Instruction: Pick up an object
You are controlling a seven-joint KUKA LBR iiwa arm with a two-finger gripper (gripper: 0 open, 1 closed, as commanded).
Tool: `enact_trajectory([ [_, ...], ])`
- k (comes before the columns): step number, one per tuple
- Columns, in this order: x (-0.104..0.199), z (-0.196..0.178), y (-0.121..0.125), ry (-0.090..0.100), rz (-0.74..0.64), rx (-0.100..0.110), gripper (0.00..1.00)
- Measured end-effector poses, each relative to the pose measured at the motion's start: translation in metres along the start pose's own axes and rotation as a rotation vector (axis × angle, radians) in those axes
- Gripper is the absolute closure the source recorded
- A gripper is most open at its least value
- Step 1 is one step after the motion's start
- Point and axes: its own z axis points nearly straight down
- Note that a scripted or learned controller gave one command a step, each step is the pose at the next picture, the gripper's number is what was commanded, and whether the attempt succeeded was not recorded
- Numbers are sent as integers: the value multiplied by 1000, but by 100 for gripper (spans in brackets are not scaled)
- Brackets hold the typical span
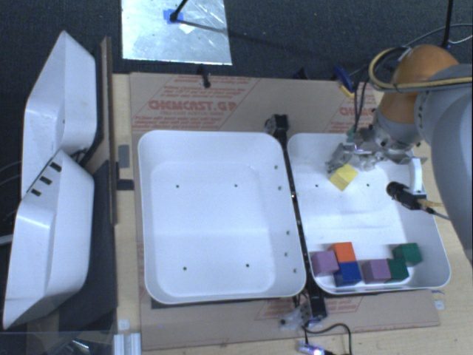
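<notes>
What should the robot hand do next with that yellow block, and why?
Probably lift straight up, slowly. The gripper sits right at the yellow block in the right bin, and the block looks tilted and raised off the floor. Whether it is really held is unclear, so a gentle lift would show it.

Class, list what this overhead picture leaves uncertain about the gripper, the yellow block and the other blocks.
- Gripper: fingers too small and blurred to read, camera view.
- Yellow block: gripped or merely lying below the gripper, unclear.
- Green blocks: stacked or side by side, unclear from the slant.
- Arm: cut off by the right edge.
</notes>
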Motion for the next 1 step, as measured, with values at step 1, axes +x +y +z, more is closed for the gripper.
enact_trajectory([
  [1,28,-4,-6,-1,0,-5,0],
])
